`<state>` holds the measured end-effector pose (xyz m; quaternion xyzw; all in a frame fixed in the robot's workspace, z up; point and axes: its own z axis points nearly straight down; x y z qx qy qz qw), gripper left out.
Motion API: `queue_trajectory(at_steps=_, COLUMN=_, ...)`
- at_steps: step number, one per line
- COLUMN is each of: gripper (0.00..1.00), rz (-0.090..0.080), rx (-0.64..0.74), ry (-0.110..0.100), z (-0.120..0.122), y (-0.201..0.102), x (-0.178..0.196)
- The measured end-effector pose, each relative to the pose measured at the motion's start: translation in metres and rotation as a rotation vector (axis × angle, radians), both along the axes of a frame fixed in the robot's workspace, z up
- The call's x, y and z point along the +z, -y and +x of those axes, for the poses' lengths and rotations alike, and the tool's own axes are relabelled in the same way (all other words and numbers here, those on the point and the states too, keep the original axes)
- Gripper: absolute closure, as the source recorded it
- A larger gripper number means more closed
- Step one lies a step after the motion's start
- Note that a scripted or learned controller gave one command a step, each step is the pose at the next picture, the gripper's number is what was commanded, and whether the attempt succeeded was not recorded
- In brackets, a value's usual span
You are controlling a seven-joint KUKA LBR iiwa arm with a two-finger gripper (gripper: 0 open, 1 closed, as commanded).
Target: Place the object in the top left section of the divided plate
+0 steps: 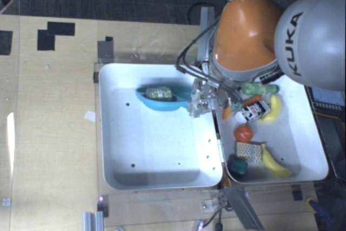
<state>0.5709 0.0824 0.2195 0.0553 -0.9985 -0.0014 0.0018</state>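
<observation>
Blue dish: a blue plate [162,101] lies in the far part of my left bin [135,170], with a small greenish packet [160,93] resting on it; I cannot make out its dividers or which section the packet sits in.
Progress: judging by that, something is already on the plate, but whether it is in the top left section I cannot tell.
Left to do: if that packet is not the object meant, a pick from the right bin [316,167] is still ahead.
Right bin contents: two bananas [274,164], a red ball [243,132], a dark green round thing [238,166], a checked block [249,152] and a black-and-white packet [254,110], crowded together.
Arm pose: my wrist hangs over the wall between the bins, orange band uppermost.
Pincer: my pincer [201,103] sits just right of the plate; whether it is open or closed, I cannot tell.
</observation>
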Motion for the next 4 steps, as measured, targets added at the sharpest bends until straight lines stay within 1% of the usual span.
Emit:
queue_trajectory(at_steps=1, gripper=1.0, rz=0.002, rx=-0.044, ry=0.011, z=0.035, y=-0.09, x=-0.042)
queue_trajectory(at_steps=2, gripper=1.0, rz=0.0, rx=0.109, ry=0.009, z=-0.045, y=-0.032, x=-0.078)
queue_trajectory(at_steps=3, gripper=1.0, rz=-0.001, rx=0.352, ry=0.014, z=-0.068, y=0.039, x=-0.034)
queue_trajectory(at_steps=4, gripper=0.0, rz=-0.001, rx=0.352, ry=0.014, z=-0.068, y=0.039, x=-0.034)
